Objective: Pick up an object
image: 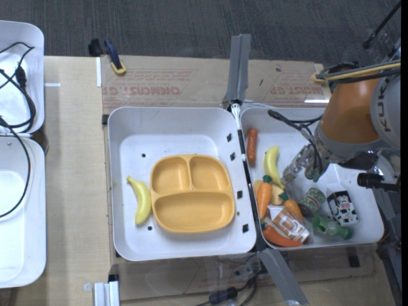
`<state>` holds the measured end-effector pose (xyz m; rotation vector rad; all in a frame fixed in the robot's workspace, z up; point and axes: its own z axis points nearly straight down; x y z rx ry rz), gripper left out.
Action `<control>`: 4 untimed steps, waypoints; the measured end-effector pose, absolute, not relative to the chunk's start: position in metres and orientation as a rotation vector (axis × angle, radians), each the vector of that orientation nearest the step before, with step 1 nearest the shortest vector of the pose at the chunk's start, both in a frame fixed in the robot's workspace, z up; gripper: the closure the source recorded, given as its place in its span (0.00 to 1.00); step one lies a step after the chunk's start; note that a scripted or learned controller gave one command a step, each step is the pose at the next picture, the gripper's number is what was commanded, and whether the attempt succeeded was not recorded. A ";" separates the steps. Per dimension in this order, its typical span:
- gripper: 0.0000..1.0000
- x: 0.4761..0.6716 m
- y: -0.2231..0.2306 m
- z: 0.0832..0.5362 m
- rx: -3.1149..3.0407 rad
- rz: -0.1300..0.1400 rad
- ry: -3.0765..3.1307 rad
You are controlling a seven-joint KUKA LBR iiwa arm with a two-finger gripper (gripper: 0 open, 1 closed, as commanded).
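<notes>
Gripper [301,166], its state impossible to tell, is hovering in the right shallow white bin [376,225] beside a yellow plastic banana [272,164].

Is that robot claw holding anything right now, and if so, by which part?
It cannot be told: the gripper hangs over the right bin near the banana, with nothing visibly between its fingers.

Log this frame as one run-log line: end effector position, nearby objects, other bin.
end effector over right bin, beside banana | nothing visibly held | carrot and can below it | left bin: yellow tray, second banana
</notes>
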<state>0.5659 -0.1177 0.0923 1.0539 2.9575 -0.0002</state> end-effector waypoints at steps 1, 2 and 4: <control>1.00 0.567 -0.118 0.102 1.059 0.002 2.952; 0.00 0.567 -0.118 0.102 1.059 0.002 2.952; 1.00 0.646 -0.073 0.193 1.223 0.000 2.889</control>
